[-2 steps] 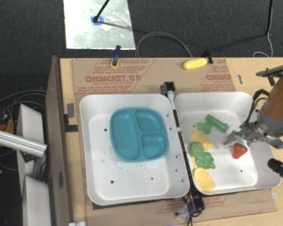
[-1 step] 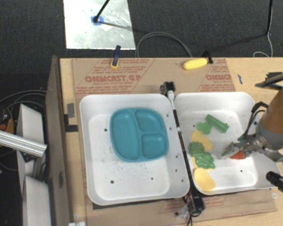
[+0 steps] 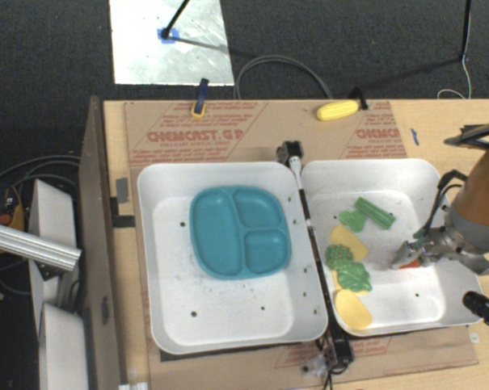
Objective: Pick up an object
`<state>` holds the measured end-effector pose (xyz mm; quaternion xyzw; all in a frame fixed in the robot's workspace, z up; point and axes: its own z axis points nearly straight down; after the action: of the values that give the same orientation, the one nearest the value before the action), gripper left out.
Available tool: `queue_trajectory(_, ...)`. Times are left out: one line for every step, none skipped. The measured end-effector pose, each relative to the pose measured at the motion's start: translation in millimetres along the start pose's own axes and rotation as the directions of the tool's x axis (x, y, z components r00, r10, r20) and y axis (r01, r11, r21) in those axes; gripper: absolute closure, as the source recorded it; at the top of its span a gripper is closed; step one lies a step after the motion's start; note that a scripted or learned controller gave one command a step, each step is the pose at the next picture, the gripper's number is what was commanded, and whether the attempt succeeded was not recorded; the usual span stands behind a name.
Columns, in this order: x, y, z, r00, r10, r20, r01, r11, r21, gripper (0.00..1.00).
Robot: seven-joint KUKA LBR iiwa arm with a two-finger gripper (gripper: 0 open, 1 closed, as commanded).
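Looking down on the bench, we see two shallow white bins side by side. The left bin (image 3: 173, 314) carries a teal divided plate (image 3: 239, 232) lying flat near its middle. The right bin (image 3: 419, 300) holds a cluster of toy foods along its left half: a green bar-shaped piece (image 3: 373, 212) tilted near the top, a smaller green piece (image 3: 352, 221) touching it, a pale yellow piece (image 3: 346, 243) just below, a leafy green piece (image 3: 347, 268) under that, and a yellow oval piece (image 3: 353, 309) nearest the front wall. The gripper (image 3: 409, 256) reaches in from the right and sits low over the right bin's floor, well apart from the cluster. A small orange-red spot shows at its tip, too small for us to identify. We cannot tell how its tip is set. A yellow object (image 3: 337, 110) lies on the cardboard behind the bins.
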<state>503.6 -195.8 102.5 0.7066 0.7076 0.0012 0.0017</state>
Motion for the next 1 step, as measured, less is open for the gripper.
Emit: queue_trajectory(82.0,4.4,-99.7,1.000,-0.011,-0.001,0.011,1.000,-0.005,1.00)
